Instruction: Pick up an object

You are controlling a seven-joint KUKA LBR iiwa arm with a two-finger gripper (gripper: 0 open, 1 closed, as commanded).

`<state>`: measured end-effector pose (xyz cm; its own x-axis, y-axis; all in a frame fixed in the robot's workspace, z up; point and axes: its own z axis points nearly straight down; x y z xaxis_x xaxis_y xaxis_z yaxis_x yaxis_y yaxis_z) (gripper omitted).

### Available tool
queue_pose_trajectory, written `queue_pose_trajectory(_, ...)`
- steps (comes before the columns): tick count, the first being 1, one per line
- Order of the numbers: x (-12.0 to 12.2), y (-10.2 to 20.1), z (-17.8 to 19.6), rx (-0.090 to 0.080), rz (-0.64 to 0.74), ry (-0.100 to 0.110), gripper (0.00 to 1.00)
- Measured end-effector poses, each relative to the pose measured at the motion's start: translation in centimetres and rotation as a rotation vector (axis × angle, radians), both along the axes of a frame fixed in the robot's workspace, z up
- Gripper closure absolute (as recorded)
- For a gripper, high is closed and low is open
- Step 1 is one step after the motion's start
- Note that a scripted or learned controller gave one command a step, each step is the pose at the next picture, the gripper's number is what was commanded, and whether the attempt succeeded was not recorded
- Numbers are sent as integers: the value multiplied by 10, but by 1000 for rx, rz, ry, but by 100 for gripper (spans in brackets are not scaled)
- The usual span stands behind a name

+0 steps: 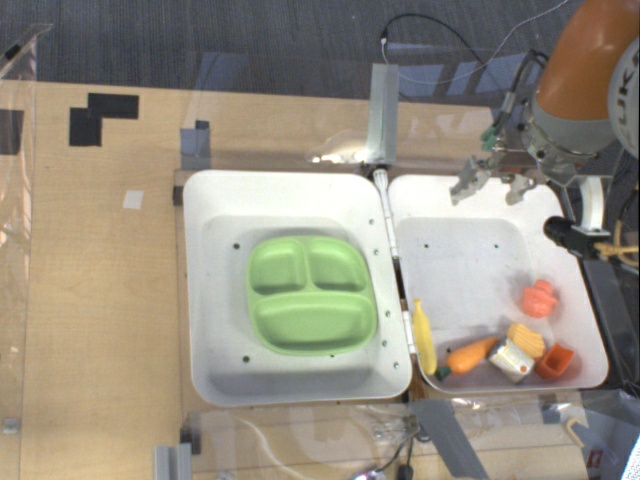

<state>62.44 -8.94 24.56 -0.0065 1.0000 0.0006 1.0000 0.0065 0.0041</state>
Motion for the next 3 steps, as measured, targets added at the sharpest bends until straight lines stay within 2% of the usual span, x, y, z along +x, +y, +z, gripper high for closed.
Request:
queue_pose_trajectory(1,-27,-45,-156,-5,343,-9,0)
queue_pose_trajectory(2,31,-7,-157,-2,281,-6,0)
queue_pose_trajectory(3,47,-64,-88,-4,237,-5,0)
